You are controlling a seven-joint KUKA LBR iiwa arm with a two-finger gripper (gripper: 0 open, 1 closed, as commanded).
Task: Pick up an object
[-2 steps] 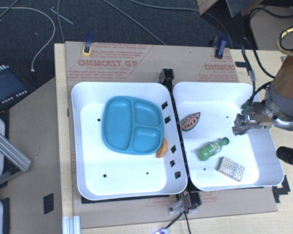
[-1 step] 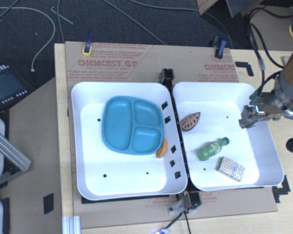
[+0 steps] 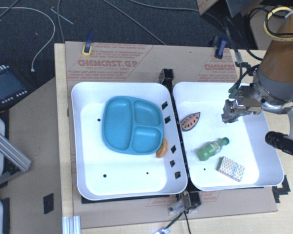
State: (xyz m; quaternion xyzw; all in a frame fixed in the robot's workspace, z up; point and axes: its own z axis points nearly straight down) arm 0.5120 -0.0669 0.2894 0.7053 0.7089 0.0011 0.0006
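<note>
Camera view showed two white bins side by side on the bench. The left bin [image 3: 88, 174] had a blue plate [image 3: 132, 125] with three parts, and a little orange thing [image 3: 161, 148] lay touching the plate's lower right edge. The right bin [image 3: 263, 174] had three small things to pick from: a brown leaf-shaped piece [image 3: 190, 121] near the wall between the bins, a green bottle [image 3: 212, 149] lying on its side in the middle, and a patterned packet [image 3: 231, 168] just below and to the right of it. The things lay apart, so each was probably easy to reach. The gripper [image 3: 233, 112] hung over the upper part of the right bin, well apart from all three. Nothing was between its fingers, and I could not tell how wide they were.
</note>
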